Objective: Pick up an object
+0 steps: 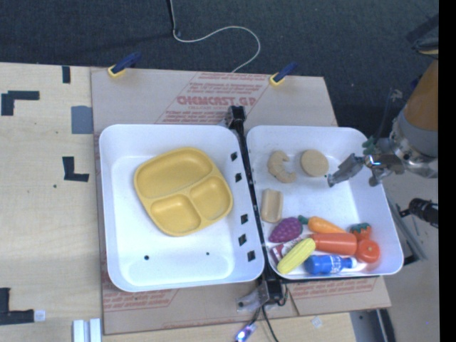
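Observation:
My gripper (pixel 358 173) hangs over the upper right part of the right bin (pixel 370 205), open, with nothing between its fingers. One finger (pixel 342 171) points left toward a round tan biscuit (pixel 313 162) and stays apart from it. Beside the biscuit lies a tan croissant (pixel 281 166). Below them sit a bread slice (pixel 271 205), purple grapes (pixel 285 229), a carrot (pixel 325 225), a yellow corn cob (pixel 296 255), a red sausage (pixel 335 243), a tomato (pixel 368 251) and a blue bottle (pixel 326 265).
The left bin (pixel 121 191) holds a yellow divided plate (pixel 183 189). A black divider (pixel 246 184) runs between the bins. The food is crowded along the right bin's front edge. The arm's body (pixel 424 120) stands at the right.

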Motion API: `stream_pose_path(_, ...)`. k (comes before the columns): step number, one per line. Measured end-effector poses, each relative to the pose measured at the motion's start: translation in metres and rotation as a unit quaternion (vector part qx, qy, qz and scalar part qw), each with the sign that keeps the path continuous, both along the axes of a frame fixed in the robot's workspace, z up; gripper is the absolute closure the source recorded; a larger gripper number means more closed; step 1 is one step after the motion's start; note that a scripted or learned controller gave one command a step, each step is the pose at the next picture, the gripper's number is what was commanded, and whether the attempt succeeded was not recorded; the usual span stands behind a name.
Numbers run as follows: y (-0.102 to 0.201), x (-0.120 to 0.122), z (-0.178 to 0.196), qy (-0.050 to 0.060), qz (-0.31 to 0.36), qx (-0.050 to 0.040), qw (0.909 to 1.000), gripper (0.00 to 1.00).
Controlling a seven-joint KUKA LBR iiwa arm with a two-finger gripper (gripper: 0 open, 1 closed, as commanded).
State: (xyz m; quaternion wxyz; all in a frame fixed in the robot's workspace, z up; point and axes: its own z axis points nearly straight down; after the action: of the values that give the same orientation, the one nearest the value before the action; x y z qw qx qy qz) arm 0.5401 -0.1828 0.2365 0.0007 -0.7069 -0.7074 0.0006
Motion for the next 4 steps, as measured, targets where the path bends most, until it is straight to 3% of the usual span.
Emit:
stream_pose_path(1,0.068,-0.049,0.15,-0.008,0.004,0.0,1.0,0.0)
stream_pose_path(2,0.11,-0.056,0.308,-0.011,0.003,-0.0008,0.9999,0.0)
stream_pose_path(3,0.108,-0.056,0.308,-0.001,0.001,-0.001,1.0,1.0)
stream_pose_path(4,0.072,-0.057,0.254,0.002,-0.002,-0.0001,1.0,1.0)
